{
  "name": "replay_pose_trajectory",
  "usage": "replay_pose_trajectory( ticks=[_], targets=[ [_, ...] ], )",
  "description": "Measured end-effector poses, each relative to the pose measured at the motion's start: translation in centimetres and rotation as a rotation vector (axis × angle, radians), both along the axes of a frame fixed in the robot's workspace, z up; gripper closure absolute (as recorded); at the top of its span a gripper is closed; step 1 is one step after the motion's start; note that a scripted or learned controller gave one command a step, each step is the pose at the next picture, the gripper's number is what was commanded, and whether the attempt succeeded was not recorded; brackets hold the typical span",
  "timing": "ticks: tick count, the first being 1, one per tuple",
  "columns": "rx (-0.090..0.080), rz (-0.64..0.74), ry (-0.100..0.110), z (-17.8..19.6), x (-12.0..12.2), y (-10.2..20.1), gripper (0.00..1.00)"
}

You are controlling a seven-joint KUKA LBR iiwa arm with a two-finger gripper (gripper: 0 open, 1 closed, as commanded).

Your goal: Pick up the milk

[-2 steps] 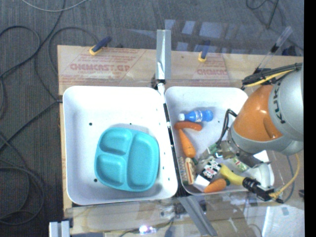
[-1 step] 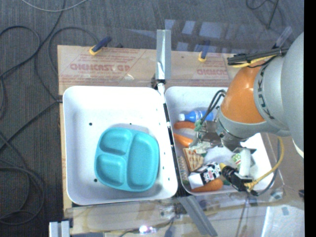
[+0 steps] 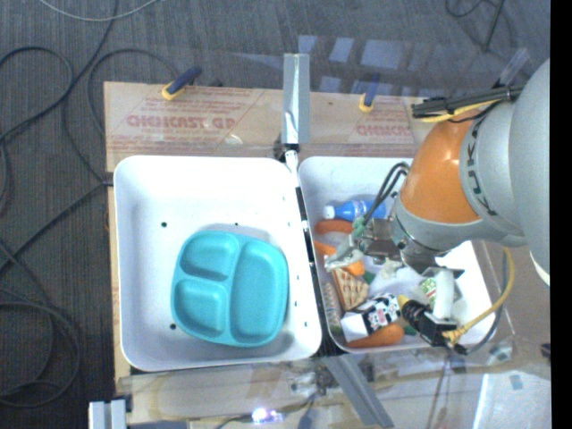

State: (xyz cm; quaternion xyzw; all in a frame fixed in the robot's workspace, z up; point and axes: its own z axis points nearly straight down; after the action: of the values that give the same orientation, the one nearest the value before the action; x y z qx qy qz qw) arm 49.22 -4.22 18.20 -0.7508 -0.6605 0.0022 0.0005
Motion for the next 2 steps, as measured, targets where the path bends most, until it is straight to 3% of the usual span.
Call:
replay_pose_trajectory(
  ticks=[1, 2],
  targets=[
    [0.003, 0.058, 0.000, -8.7, -0.9, -6.2, 0.00],
    [0.002, 0.434, -0.014, -9.2, -0.4, -11.5, 0.00]
  ],
)
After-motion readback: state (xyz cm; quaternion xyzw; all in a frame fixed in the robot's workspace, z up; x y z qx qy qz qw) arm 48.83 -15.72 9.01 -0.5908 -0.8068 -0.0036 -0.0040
